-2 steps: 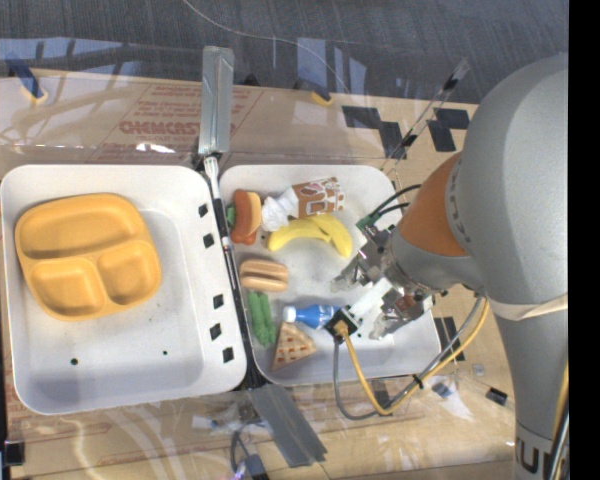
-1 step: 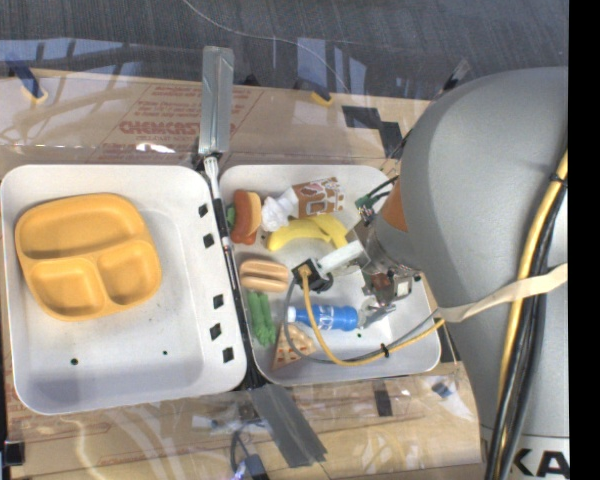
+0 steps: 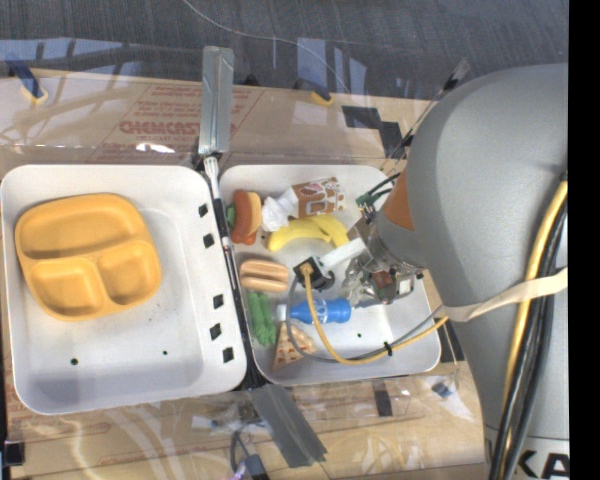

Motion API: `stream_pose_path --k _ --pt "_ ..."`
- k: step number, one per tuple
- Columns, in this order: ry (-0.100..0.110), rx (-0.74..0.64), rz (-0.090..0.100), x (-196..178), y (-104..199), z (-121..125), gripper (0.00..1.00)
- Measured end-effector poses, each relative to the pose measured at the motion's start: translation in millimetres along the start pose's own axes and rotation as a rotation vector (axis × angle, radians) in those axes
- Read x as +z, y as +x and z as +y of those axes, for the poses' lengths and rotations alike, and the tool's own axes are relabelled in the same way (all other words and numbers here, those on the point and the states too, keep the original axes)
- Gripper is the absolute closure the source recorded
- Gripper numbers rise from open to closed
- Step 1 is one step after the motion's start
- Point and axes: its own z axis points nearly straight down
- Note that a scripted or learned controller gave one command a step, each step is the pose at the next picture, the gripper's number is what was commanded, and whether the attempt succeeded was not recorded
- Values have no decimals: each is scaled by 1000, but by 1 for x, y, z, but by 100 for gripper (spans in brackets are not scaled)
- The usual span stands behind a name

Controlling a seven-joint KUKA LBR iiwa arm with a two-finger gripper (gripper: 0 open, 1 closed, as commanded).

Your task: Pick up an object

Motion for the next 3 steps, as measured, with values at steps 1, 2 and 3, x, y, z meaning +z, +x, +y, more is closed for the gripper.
stream_pose_path --k 1,2,3 --pt "-5 4 11 -64 21 -38 100" --pt "-5 6 8 -92 50 -72 100" --pt "-4 -36 0 -67 -45 -58 100"
